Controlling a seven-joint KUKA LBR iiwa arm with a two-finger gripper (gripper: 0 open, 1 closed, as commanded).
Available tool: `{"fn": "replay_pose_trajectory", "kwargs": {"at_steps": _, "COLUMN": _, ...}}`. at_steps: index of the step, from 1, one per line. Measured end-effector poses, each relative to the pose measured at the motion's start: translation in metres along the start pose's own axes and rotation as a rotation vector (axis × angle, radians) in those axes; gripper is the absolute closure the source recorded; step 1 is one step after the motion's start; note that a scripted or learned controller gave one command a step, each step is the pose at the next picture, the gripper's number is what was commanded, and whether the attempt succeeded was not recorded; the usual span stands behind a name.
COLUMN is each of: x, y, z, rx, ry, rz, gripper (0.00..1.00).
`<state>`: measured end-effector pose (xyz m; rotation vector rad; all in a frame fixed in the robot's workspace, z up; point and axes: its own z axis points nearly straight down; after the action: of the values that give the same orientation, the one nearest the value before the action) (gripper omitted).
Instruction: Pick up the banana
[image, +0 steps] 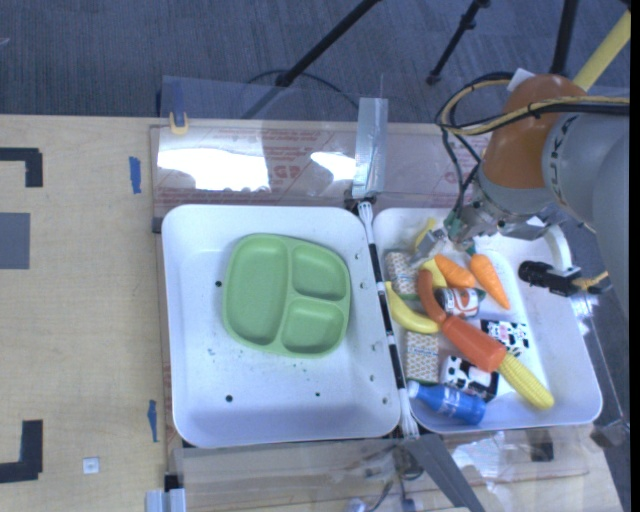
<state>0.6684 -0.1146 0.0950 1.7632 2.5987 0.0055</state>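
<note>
The gripper (455, 222) sits over the far left corner of the right bin (575, 345); whether it is released or clenched cannot be told. The banana (408, 310) lies near that bin's left edge, apart from the gripper. 2 carrots (490, 278) lie just right of the gripper. A corn cob (525, 380) and a blue bottle (450, 402) rest toward the near edge. The left bin (190, 330) holds a green divided plate (287, 295).
</note>
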Motion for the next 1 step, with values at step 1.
{"fn": "replay_pose_trajectory", "kwargs": {"at_steps": 1, "x": -0.0456, "y": -0.0297, "z": -0.0668, "rx": -0.001, "ry": -0.005, "rz": -0.124, "gripper": 0.0}}
